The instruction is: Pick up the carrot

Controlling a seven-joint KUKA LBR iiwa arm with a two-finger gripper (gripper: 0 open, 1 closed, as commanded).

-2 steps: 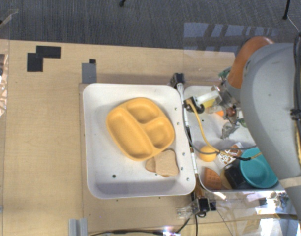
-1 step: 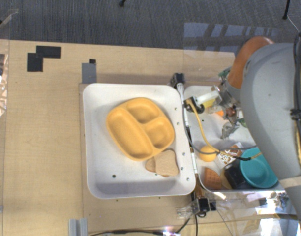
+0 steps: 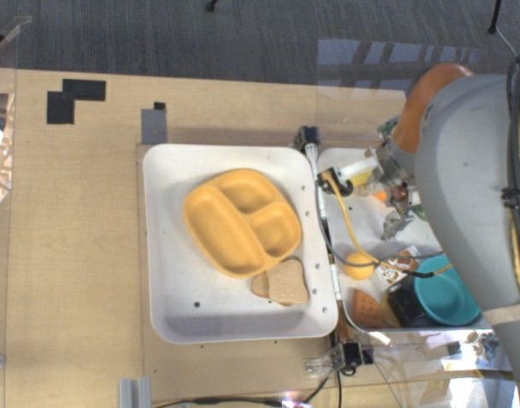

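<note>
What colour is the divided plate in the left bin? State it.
Yellow. The divided plate shows plainly in the camera view.

wooden bench (image 3: 73, 253), dark carpet floor (image 3: 268, 19)

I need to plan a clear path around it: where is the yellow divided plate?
The yellow divided plate lies in the left bin, around its middle, with a heart-shaped tan piece touching its lower right edge.
</note>
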